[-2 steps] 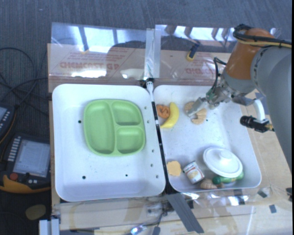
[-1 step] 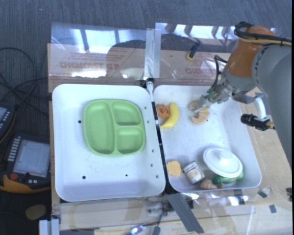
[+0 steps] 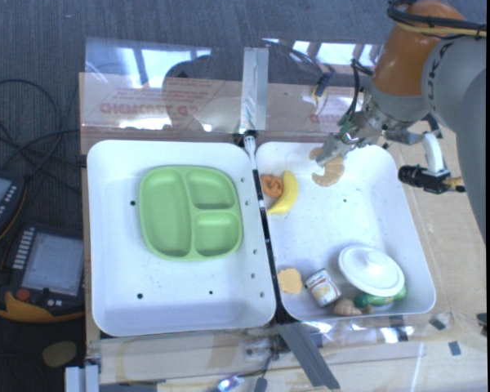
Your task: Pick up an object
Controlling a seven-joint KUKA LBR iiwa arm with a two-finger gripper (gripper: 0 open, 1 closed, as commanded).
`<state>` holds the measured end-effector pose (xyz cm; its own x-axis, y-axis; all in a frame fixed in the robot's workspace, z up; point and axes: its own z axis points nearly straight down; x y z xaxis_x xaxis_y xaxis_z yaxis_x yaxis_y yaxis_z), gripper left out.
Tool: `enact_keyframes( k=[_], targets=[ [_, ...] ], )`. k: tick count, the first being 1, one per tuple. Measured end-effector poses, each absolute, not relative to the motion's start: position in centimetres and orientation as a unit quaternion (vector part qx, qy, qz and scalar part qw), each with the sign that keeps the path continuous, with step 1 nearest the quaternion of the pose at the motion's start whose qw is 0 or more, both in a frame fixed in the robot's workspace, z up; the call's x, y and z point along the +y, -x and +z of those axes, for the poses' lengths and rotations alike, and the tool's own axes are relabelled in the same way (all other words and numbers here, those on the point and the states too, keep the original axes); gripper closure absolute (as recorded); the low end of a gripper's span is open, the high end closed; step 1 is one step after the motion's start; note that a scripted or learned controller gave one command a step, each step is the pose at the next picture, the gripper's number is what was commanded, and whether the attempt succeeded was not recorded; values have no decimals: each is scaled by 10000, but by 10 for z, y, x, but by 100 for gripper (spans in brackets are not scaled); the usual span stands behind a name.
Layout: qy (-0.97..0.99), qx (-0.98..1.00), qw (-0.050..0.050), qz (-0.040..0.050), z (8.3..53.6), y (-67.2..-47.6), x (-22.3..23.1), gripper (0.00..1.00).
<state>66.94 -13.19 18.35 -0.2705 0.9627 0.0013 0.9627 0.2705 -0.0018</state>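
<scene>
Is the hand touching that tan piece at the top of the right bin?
Cannot tell. In the camera view the hand overlaps the tan piece from above, but the slanted angle shows neither plain contact nor a gap.

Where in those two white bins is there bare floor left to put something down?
The right bin has bare floor in its middle, between the banana, the gripper and the white lidded dish. Its near edge is crowded: dish, small can, yellow piece. In the left bin, bare strips ring the green divided tray, widest in front.
</scene>
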Motion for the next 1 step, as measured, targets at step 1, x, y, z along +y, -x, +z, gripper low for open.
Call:
enact_keyframes(
  k=[1],
  targets=[
    [5446,-8387,9,22,182,-669,-123,100]
  ],
)
